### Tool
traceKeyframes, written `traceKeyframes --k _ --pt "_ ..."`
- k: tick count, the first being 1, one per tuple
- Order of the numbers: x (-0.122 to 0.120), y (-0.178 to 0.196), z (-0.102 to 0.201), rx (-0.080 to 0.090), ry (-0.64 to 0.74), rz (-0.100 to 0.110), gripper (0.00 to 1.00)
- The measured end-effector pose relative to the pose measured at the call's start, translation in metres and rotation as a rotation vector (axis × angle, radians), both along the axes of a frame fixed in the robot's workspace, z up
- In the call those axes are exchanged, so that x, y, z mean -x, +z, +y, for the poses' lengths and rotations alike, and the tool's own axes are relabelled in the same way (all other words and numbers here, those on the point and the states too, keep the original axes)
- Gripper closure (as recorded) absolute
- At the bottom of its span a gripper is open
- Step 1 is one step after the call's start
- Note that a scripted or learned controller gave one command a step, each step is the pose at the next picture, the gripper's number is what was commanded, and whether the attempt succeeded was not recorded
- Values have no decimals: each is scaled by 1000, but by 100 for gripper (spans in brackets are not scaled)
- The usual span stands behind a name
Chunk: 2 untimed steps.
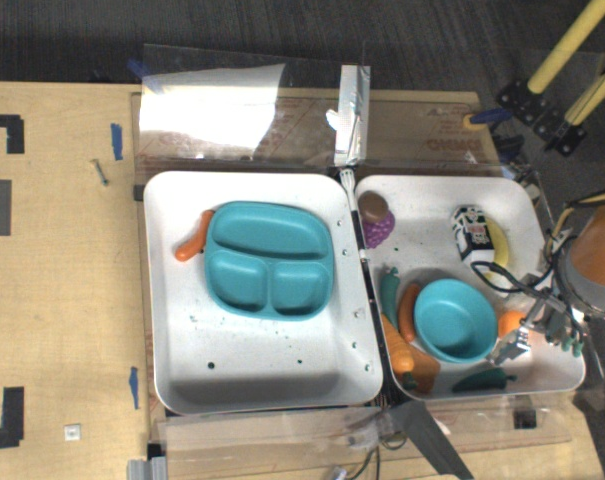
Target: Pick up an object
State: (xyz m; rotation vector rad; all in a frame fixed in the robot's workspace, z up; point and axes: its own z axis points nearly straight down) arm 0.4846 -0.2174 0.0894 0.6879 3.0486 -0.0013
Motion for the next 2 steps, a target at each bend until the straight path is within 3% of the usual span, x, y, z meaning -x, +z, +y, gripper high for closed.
traceKeyframes --k 1,2 --pt "2 -1 -5 -5 -120 5 0" --pt "-2 11 -6 0 -118 -7 100"
